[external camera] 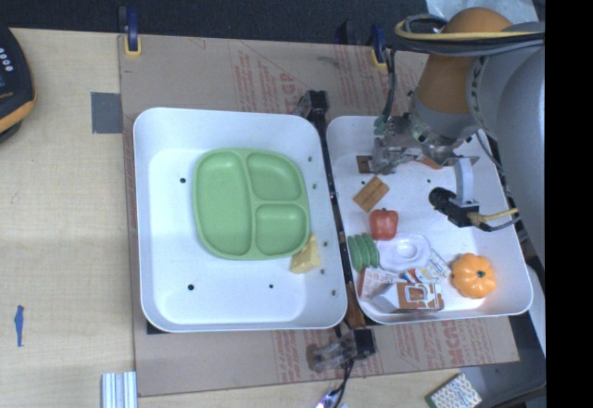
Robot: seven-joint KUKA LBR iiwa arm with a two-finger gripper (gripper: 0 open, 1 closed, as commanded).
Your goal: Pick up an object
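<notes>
**Robot arm hangs over cluttered bin, target undecided**

A grey KUKA arm with an orange band reaches over the far edge of the right-hand bin point(519, 304), its gripper point(394, 156) low above the bin's far-left corner. From this slanted overhead view one cannot tell whether the claw stands apart or together, and nothing is visibly caught in it.

The nearest candidate is a small brown block point(371, 193), lying just on the near side of the gripper and tilted against the bin's edges. It looks stiff and light, with flat faces that should suit a pinch across its narrow width. Beside it sits a red tomato-like toy point(384, 223), round and probably slippery. A green ridged piece point(362, 252) hugs the left wall, printed packets point(408, 290) crowd the near edge, and an orange toy pumpkin point(473, 275) rests near the near-right corner; its rounded body would likely need a grip across the middle.

In the left-hand bin point(167, 304), a green divided plate point(250, 203) lies centred, a yellow scrap point(306, 256) touching its near-right rim.
</notes>
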